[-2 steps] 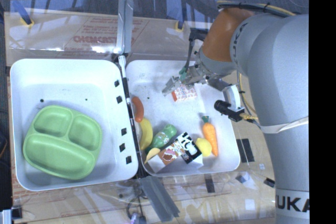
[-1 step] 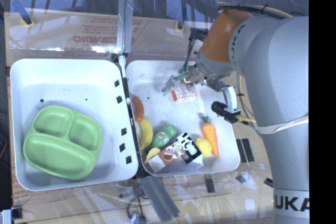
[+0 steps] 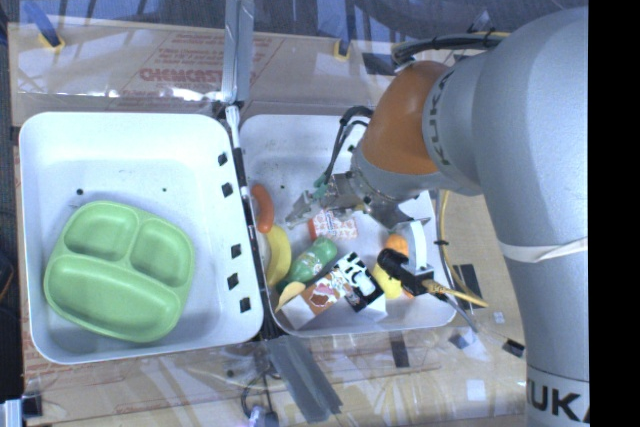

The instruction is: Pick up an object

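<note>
The arm [image 3: 500,135] covered the right bin's [image 3: 290,140] far right corner and much of its right wall. The pincer [image 3: 318,205] sat low among the clutter; its fingers were too small and blurred to tell their state. A small carton [image 3: 333,226] beneath it looked partly hidden, perhaps touching the tips. The arm's lower part ran off the bottom edge. The box [image 3: 335,290] overlapped the bottle [image 3: 312,259] and the banana [image 3: 278,255]. Print on the counter's [image 3: 130,65] sheet was unreadable.
</note>
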Available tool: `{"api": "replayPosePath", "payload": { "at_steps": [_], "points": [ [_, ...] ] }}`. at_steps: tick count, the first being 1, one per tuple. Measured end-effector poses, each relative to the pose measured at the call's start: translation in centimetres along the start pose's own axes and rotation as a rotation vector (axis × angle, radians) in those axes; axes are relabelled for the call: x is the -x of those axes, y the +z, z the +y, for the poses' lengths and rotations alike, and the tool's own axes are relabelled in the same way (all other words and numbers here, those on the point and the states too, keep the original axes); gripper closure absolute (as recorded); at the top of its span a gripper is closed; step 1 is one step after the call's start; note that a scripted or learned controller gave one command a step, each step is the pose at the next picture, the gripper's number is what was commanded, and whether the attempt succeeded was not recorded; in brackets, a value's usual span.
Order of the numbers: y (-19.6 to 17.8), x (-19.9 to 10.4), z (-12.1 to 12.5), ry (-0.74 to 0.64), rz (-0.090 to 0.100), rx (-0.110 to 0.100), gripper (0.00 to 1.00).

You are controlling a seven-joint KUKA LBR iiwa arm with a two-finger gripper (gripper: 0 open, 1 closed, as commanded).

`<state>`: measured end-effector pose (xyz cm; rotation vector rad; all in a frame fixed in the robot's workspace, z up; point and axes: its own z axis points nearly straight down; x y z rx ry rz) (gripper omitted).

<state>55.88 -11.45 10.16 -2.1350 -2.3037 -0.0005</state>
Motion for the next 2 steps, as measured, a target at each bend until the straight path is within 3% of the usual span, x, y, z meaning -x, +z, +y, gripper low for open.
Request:
{"api": "replayPosePath", "payload": {
  "at_steps": [1, 2],
  "points": [
    [0.00, 0.01, 0.01, 0.000, 0.000, 0.000, 0.00],
    [-0.72, 0.17, 0.07, -0.003, -0.003, -0.003, 1.00]
  ]
}}
